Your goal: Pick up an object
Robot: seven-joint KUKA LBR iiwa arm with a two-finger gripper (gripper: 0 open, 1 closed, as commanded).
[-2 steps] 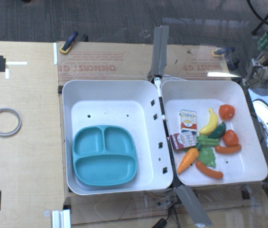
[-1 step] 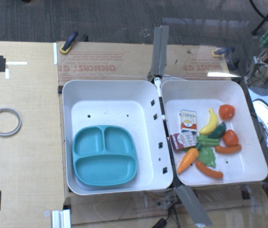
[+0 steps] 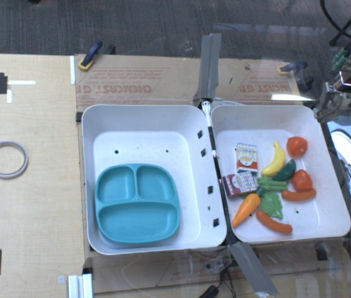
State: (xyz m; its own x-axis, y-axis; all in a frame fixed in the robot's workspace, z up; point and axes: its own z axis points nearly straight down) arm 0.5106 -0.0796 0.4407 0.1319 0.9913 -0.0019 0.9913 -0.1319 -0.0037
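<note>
The right bin (image 3: 328, 166) holds a cluster of toy foods. Among them are a yellow banana (image 3: 274, 159), a red tomato (image 3: 297, 146), a second red fruit (image 3: 301, 179), a dark green vegetable (image 3: 285, 170), an orange carrot (image 3: 245, 208), an orange-red sausage (image 3: 273, 222), a leafy green piece (image 3: 269, 202), a small white carton (image 3: 246, 154) and a maroon packet (image 3: 240, 182). My gripper (image 3: 328, 104) hangs at the bin's back right corner, apart from all of them. A teal divided plate (image 3: 136, 202) lies in the left bin (image 3: 132, 123).
A tape roll (image 3: 6, 159) lies on the wooden bench at the left. A blue and yellow clamp (image 3: 90, 54) sits on the cardboard behind the bins. A grey bar (image 3: 209, 67) rises between the bins at the back. Cables (image 3: 343, 17) hang at the top right.
</note>
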